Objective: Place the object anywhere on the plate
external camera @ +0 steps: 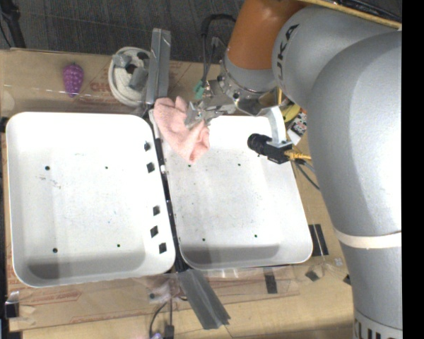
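Hand [198, 113] of mine grips the pink cloth [182, 134] at the right bin's [233, 210] far-left corner; I see no plate, so placement remains undone.

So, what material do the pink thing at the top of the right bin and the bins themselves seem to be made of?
The pink thing looks like soft cloth, matte: it lies crumpled in folds and drapes over the bin's corner. The right bin and the left bin look like hard white plastic or coated metal, smooth with a slight sheen and rounded rims; the view cannot settle which.
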`<move>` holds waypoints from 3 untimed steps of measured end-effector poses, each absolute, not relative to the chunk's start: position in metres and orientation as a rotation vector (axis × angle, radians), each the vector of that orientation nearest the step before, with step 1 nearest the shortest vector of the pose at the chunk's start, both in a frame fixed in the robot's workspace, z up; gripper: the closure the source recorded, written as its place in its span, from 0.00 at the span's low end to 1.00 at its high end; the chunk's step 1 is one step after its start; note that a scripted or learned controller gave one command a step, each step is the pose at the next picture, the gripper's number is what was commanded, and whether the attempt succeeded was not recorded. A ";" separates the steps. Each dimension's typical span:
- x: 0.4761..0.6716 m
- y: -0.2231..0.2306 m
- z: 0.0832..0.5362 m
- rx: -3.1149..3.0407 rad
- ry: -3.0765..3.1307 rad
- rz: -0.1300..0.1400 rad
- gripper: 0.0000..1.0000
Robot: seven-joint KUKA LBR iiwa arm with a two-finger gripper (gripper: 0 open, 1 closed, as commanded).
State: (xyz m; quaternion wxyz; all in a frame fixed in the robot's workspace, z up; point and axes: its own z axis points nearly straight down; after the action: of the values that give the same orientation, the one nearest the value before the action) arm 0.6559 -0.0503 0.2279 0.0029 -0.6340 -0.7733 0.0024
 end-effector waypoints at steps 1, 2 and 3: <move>0.618 -0.019 0.220 -1.457 -2.773 0.009 1.00; 0.583 0.013 0.212 -0.872 -3.008 0.006 1.00; 0.556 0.053 0.204 -0.249 -3.122 0.003 1.00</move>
State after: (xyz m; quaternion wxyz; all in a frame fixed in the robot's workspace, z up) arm 0.5557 0.0529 0.2041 0.0050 -0.0796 -0.9968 0.0011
